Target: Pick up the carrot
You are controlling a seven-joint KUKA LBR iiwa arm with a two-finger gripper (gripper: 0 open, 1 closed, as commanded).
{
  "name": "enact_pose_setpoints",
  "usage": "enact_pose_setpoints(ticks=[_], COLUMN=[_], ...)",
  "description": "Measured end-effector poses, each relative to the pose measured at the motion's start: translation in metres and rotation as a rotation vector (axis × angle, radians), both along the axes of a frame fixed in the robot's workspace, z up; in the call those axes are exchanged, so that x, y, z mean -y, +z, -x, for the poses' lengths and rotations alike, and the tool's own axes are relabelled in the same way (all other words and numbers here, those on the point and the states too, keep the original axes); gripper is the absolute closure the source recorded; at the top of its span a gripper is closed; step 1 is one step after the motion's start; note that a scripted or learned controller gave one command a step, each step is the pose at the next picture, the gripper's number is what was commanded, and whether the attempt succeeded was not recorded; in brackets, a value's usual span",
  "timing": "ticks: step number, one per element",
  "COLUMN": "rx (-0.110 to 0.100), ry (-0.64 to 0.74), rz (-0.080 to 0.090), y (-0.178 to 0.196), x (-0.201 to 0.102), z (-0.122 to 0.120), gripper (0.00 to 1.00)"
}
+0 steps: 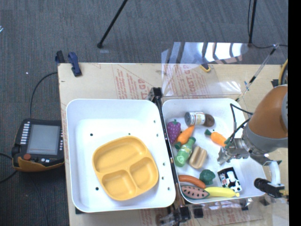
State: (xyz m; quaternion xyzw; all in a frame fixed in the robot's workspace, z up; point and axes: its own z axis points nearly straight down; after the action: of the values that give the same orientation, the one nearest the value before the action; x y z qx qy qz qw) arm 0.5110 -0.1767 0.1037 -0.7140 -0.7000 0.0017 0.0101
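At the far left you had the left bin (75, 126), and in it a yellow divided tray (124, 166) that had no part in this step. Everything that mattered sat in the right bin (223, 102). Along its left side lay a purple bunch of grapes (173, 130), then an orange carrot (186, 134) lying at a slant, its lower end touching a green bottle (184, 152). A tan bread roll (198, 157) lay just beside the bottle, a small tin can (195, 118) above them, and broccoli (207, 175), a sausage (191, 180), a watermelon slice (194, 191) and a banana (221, 191) nearer the front rim.

Further right, a second, shorter carrot (217, 138) with a green top lay on bare floor. The gripper (227, 150) hung just beside its right end, and from this slant I could not tell how the pincer stood.

That short carrot looked like your better target: nothing crowded it. You would have done well to centre the pincer over its thicker middle, turn the wrist across its length, and descend straight so a fingertip did not knock it aside.
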Motion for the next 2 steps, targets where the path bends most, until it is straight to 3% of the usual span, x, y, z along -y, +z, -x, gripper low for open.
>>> enact_pose_setpoints(ticks=[1, 2], rx=[0.011, 0.015], ry=[0.174, 0.142], rz=[0.005, 0.008], y=[0.04, 0.099], x=[-0.054, -0.084], z=[0.021, 0.034], gripper=[1.0, 1.0])
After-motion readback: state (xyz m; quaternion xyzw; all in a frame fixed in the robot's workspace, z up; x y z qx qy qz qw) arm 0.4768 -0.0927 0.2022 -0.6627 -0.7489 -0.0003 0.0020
